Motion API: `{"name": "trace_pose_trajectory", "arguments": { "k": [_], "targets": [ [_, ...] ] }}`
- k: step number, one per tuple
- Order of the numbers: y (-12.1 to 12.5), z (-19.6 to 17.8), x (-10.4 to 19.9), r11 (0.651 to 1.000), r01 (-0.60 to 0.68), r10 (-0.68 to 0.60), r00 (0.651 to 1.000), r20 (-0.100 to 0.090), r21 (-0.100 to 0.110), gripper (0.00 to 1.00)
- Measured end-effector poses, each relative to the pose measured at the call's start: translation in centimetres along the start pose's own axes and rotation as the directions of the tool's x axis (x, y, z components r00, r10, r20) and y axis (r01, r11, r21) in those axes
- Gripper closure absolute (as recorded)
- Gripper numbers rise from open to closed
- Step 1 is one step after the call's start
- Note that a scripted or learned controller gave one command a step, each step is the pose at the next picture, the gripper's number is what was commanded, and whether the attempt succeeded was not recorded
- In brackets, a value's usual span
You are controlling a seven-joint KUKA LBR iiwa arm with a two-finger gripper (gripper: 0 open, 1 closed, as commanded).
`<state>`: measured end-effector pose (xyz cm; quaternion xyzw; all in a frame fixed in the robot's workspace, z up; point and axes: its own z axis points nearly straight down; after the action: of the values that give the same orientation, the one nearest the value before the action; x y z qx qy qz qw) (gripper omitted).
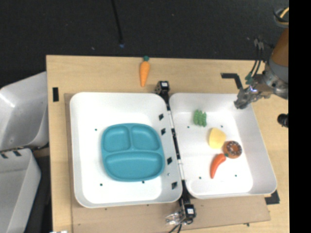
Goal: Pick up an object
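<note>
From the gripper (241,102), whose grasp I cannot make out, the yellow piece (216,138) lies toward seven o'clock, nearby.

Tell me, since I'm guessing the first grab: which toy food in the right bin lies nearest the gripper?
The green piece, at the bin's upper middle, lies closest to the gripper. The yellow one, the doughnut and the red pepper all sit farther down.

At the frame's right edge the arm (278,67) is cut off, and the gripper (241,102) is too small to read.
</note>
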<state>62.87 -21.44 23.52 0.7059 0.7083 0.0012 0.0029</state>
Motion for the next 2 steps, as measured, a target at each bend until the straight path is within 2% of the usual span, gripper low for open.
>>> {"name": "trace_pose_trajectory", "arguments": {
  "k": [2],
  "targets": [
    [-3.1,-2.1,10.3,1.0,0.003,-0.003,1.0,-0.004,0.005,1.0]
  ]
}}
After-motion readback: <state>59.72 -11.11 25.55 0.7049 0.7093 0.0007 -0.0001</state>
